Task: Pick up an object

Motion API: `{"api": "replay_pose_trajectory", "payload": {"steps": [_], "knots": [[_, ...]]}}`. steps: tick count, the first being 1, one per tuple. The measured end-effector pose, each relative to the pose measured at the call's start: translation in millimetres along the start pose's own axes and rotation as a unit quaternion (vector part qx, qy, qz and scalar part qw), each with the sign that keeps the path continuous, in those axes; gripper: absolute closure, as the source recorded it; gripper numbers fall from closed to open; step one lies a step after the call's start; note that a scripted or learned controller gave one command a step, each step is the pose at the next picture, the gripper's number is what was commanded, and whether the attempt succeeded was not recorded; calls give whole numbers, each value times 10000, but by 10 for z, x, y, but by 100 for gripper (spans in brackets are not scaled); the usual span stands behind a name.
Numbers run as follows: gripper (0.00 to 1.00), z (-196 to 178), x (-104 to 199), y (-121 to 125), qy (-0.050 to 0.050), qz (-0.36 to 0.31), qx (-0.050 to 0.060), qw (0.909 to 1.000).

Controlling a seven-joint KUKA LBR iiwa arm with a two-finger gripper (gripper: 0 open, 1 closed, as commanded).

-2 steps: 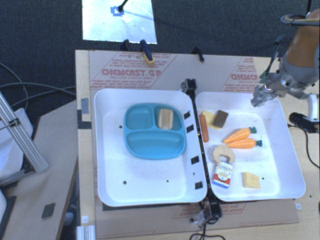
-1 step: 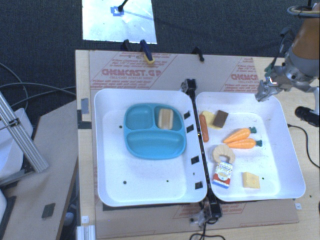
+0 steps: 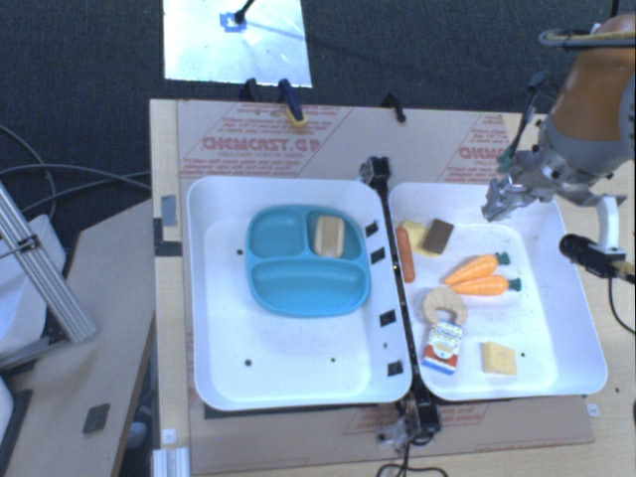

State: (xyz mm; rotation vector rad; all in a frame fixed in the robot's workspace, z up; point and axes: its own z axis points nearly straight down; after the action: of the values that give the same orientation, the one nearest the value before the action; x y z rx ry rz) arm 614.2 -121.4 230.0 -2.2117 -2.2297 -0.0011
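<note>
While the gripper [image 3: 500, 205] hangs over the right bin's [image 3: 566, 366] far edge, jaws' state impossible to tell, the carrots [image 3: 479, 274] lie mid-bin; they look light, stiff and smooth, best pinched across the middle.

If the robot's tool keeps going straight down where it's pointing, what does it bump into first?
Probably the bare white floor of the right bin, near its top edge. The tool hangs there, and the brown block and carrots lie off to the side. Depth is hard to judge.
</note>
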Motion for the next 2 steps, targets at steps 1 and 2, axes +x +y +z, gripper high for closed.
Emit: {"api": "replay_pose_trajectory", "payload": {"steps": [1,2], "knots": [[100,-58,539,-226,-3,1,-2,10000],[100,52,953,-422,-2,3,5,10000]]}}
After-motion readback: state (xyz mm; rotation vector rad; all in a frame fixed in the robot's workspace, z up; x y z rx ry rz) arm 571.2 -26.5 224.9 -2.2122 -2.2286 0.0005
